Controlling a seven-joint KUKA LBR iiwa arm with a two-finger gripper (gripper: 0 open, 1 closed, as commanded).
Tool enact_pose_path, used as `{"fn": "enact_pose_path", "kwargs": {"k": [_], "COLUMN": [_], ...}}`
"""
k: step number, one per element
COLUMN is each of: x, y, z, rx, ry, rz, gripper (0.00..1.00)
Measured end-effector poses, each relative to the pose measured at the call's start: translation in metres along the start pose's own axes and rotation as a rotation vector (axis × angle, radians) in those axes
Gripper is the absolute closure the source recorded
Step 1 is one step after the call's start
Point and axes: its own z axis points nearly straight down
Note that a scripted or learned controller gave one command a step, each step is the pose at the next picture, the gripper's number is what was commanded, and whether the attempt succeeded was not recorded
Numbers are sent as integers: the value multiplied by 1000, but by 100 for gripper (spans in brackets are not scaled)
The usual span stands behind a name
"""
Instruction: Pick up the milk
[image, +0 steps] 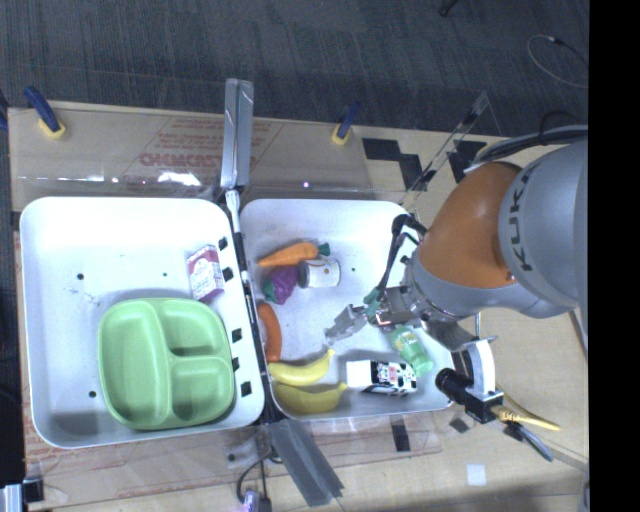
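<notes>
On my far left sits the left bin (40, 300), with a green divided plate (165, 362) lying flat in its lower half and a small red-and-white carton (204, 272) standing against the wall that divides it from its neighbour. Across that wall, in the right bin (300, 212), a carrot (289, 254) lies near the top with a purple vegetable (281, 287) just below it and a small white cylinder with a dark face (322, 272) beside them; an orange sausage-shaped piece (269, 330) runs along the dividing wall, and two bananas (305, 383) curve along the bottom edge. Next comes the milk (383, 375), a white carton with black patches lying on its side at the bottom of this bin, just right of the bananas. My pincer (345, 323) hangs above and a little left of it, near but apart from it, with nothing between its tips; I cannot tell whether they are spread or closed. A pale green bottle (411, 349) lies just right of the milk, under my wrist.
</notes>
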Motion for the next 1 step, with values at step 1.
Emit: {"fn": "enact_pose_path", "kwargs": {"k": [1], "x": [-10], "y": [-1], "z": [37], "rx": [-1], "ry": [1], "rz": [-303], "gripper": [0]}}
